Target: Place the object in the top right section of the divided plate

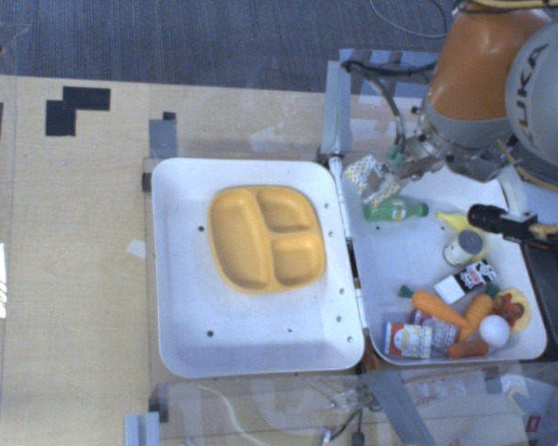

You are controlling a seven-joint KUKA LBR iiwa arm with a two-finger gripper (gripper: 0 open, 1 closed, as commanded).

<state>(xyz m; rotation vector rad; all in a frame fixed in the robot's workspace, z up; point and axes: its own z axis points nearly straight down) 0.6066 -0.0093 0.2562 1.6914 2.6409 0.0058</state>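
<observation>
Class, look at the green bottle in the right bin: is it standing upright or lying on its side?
Lying on its side. The green bottle stretches lengthwise across the floor of the right bin.

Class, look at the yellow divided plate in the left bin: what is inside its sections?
All three sections of the yellow divided plate show bare yellow surface, including the top right one. The plate sits in the left white bin. What lies beneath the plate is covered by it.

Cut off by the frame's top and right edges: most of the arm (511,72). Hidden under it: the right bin's (400,342) far corner. Too small and blurred to tell beside the green bottle (395,211): the gripper's (391,177) fingers.
</observation>
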